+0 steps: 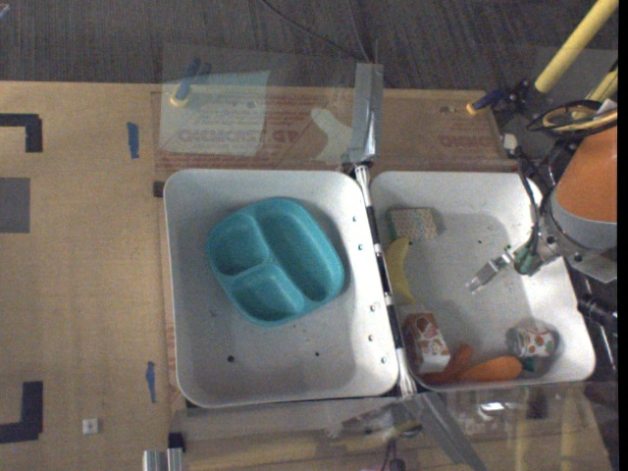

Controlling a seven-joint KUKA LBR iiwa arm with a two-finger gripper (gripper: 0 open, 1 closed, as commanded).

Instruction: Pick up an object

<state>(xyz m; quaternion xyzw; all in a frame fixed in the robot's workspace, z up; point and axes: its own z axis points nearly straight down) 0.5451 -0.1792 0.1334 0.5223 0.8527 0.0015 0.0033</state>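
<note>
Both bins were white. Left bin held a teal divided plate. In the right bin: yellow banana, tan speckled sponge, orange carrot, red-white printed carton. Counter was tan with blue tape marks.

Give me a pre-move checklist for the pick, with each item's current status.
1. End effector over the right bin: ok.
2. Something between its fingers: not ok, nothing there.
3. Bin floor directly under it bare of objects: ok for descent, not ok as a target.
4. Candidate objects within the bin: ok; banana, sponge, carton, carrot, small can.
5. Carrot free of neighbours: not ok, crowded by an orange piece beside the carton.
6. Teal tray alone in the left bin: ok.
</note>
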